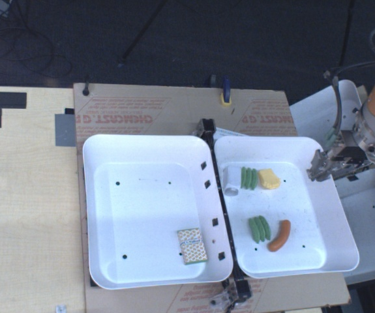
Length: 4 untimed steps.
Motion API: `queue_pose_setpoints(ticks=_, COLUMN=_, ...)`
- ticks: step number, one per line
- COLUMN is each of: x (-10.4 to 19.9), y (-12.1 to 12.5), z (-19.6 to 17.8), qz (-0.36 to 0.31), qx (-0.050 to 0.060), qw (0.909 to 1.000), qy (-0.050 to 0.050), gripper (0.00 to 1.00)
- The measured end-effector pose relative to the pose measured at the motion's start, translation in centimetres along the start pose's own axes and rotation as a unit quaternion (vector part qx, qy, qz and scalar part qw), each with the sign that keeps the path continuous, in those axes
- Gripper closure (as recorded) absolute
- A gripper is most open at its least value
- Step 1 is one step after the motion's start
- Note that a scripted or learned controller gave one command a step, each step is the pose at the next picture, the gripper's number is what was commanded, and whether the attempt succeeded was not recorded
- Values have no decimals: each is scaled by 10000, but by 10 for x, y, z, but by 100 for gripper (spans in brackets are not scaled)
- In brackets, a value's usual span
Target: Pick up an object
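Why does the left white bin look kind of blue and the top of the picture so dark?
In the camera view, the left bin has a bluish shadowy tint on its floor, the right bin looks brighter white, the background above the bench is dim, and the hand at the right edge looks blurry.

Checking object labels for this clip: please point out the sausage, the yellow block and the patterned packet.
sausage [279, 235], camera view, middle of its body.
yellow block [269, 179], camera view, top face.
patterned packet [192, 246], camera view, centre.
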<state>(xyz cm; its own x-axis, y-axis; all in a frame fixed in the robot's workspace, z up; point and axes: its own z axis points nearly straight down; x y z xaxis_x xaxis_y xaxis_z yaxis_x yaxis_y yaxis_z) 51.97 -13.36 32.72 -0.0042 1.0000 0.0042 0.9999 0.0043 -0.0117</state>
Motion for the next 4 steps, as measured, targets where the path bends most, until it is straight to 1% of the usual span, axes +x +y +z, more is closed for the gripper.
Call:
queue_pose_setpoints(ticks=1, x=90, y=-17, z=18, qz=-23, qx=-24, qw=10000, qy=-2, gripper=100)
queue_pose_setpoints(ticks=2, x=171, y=-12, z=-65, qz=-24, qx=-89, qw=10000, qy=-10, gripper=100)
queue_pose_setpoints(ticks=3, x=203, y=22, z=-132, qz=4, qx=-87, qw=10000, qy=-20, gripper=100)
queue_pose_setpoints(ticks=4, x=120, y=-48, z=-156, qz=61, qx=-61, qw=10000, qy=-25, gripper=100)
